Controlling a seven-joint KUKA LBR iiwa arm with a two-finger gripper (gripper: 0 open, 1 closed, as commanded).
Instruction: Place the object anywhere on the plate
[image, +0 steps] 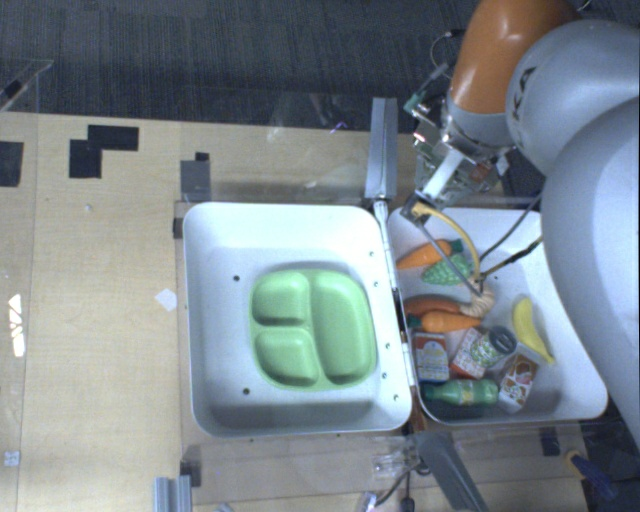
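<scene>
Camera view: two white bins side by side on a wooden bench. Left bin (200, 300) holds a green plate (312, 326) with three compartments, sitting near the bin's middle, nothing on it. Right bin (570, 395) is cluttered: orange carrot (424, 255) near its far left corner, a second orange-red vegetable (440, 313) just below it along the left wall, yellow banana (531, 329) toward the right side, green bottle (465, 392) lying along the near edge, small printed cartons (432, 357) beside it. The toys lie close together, several touching. Grey arm with orange band (497, 50) comes in from the upper right; gripper (425, 205) hangs over the far left corner of the right bin, just above the carrot. Cannot tell how the gripper is set; nothing visibly held. Cables trail from the wrist across the bin.
</scene>
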